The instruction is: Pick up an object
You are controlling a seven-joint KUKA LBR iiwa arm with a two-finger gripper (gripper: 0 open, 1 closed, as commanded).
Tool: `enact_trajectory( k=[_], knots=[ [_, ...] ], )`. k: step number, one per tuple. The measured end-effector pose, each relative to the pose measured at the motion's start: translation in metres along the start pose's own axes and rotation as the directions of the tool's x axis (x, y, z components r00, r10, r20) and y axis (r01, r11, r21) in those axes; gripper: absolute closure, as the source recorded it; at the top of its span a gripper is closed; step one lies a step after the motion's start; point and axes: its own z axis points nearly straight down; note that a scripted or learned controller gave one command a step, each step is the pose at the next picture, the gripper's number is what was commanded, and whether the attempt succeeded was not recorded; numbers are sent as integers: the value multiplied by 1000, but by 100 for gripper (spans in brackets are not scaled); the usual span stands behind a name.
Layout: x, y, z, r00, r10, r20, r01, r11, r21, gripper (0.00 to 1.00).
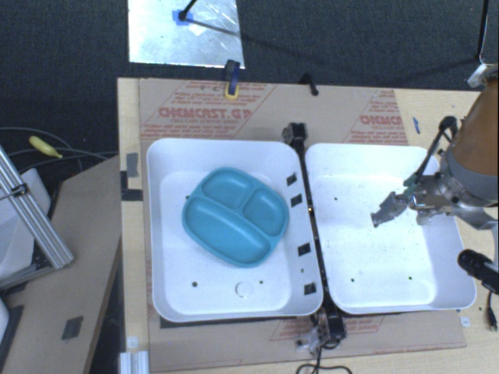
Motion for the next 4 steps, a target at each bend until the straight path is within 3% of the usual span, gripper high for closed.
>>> enact_trajectory(
  k=[1,2,3,4],
  knots=[
    [116,-1,27,1000,-12,-4,12,1000,3,0],
    [135,44,90,1000,-3,0,3,1000,4,0],
    [133,44,76,1000,1,0,-1,1000,0,100],
    [143,-3,63,1000,3,-1,-3,1000,4,100]
  ],
)
